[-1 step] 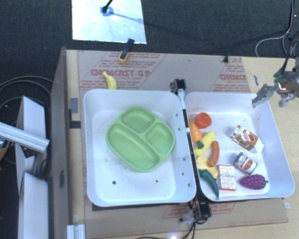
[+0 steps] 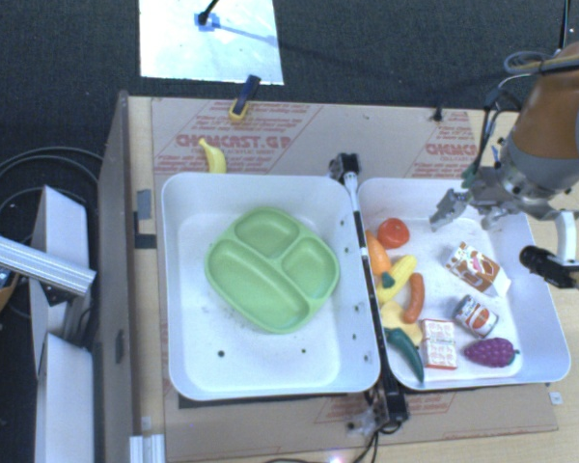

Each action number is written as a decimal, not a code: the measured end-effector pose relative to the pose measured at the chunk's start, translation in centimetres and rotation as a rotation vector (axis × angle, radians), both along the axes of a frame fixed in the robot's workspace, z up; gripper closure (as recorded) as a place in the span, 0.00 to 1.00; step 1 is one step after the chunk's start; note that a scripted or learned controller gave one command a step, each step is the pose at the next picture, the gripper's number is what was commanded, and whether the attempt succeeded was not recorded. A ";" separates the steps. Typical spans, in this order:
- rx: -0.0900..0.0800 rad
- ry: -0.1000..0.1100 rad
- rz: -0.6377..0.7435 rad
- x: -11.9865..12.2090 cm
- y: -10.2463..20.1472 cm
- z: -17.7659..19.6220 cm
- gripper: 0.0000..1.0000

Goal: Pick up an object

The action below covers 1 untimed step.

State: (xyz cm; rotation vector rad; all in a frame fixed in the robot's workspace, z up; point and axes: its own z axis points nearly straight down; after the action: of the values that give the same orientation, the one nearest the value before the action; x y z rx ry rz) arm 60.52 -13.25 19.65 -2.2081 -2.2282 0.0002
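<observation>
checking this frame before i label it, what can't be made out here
- Hand, camera view: small and blurred against the right bin; open or shut cannot be told.
- Arm: cut off by the right edge.
- Small box and can: print too small to read.
- Yellow toys: partly covered by the sausage and the carrot.
</observation>
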 end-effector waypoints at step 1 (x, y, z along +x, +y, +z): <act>0.000 -0.003 0.001 2.2 5.4 -4.4 0.00</act>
State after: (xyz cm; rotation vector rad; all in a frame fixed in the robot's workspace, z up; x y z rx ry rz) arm 62.76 -7.86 15.28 -2.2090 -2.2303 -0.0021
